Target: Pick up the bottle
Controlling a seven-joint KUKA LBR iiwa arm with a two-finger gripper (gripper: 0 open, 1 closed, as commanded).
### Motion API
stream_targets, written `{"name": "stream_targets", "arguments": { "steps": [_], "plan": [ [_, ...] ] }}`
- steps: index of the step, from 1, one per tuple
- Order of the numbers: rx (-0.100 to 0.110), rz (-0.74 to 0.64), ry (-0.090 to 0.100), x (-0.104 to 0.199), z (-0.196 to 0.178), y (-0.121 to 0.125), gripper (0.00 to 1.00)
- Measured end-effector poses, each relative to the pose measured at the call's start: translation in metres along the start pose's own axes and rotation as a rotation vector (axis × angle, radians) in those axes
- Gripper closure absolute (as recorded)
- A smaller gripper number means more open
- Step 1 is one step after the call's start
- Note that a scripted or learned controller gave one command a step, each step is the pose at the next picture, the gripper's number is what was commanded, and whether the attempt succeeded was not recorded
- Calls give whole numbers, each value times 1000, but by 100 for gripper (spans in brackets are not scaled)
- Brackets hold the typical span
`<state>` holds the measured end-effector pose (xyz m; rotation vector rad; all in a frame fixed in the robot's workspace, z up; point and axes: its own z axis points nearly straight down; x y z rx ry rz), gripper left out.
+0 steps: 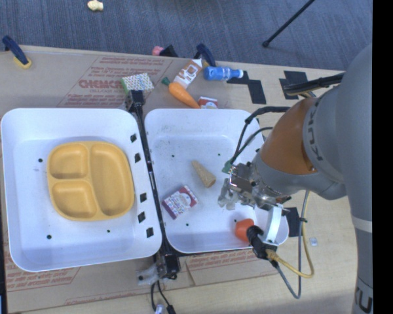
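Gripper (230,195) low in right bin (183,120), near its right wall; finger opening cannot be read, nothing visibly held. Pick not yet done. Bottle (223,74) outside bins on far cardboard beyond right bin, lying flat, long axis roughly left-right, narrow end rightward. Reach and grasp remain.
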<state>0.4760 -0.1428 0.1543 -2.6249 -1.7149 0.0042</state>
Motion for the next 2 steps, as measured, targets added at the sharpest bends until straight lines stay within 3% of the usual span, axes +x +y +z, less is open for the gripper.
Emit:
{"name": "stream_targets", "arguments": {
  "steps": [1, 2],
  "plan": [
    [1, -158, 1, -12, 8, 5, 100],
    [-1, -585, -1, -16, 15, 7, 100]
  ]
}}
